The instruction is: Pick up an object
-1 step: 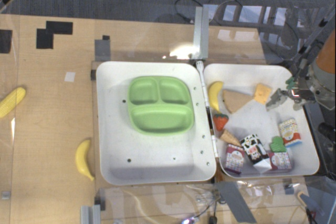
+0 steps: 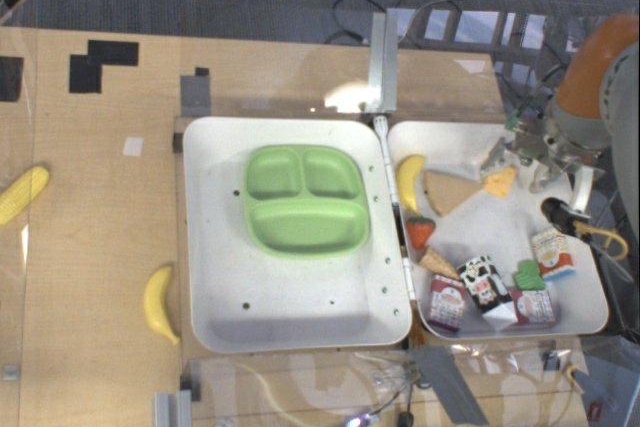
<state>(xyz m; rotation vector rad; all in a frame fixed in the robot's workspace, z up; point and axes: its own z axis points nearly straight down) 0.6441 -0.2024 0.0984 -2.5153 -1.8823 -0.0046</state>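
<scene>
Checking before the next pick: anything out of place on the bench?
Yes. Two bananas lie outside the bins on the bare bench: one beside the left bin, another at the far left edge.

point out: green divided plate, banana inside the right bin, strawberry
green divided plate (image 2: 304, 199), camera view, on the ridge above its wide lower compartment.
banana in the right bin (image 2: 408, 183), camera view, mid-curve of the peel.
strawberry (image 2: 421, 232), camera view, on its red body.
</scene>
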